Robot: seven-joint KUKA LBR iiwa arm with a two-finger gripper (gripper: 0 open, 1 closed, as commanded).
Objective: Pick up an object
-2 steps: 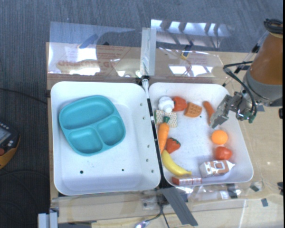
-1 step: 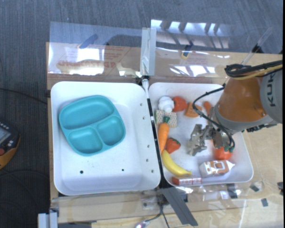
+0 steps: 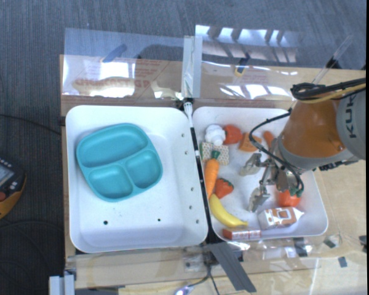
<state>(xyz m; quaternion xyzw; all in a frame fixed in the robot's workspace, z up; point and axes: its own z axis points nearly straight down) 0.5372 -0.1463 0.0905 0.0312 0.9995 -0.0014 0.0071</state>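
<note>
- Here, nearest the camera's edge of the right bin, a small white carton lies flat, just in front of the gripper; a banana lies to the gripper's left.
- The gripper hangs low over the bin's middle, its fingers apart, with nothing seen between them.
- A small orange-red piece sits just right of the gripper, a carrot well to its left.
- The step in hand looks like the approach: no object is picked yet.
- Next, I judge, the gripper must centre over one item, descend and close on it.
- Beyond the gripper lie a tomato-like piece and a white bulb.
</note>
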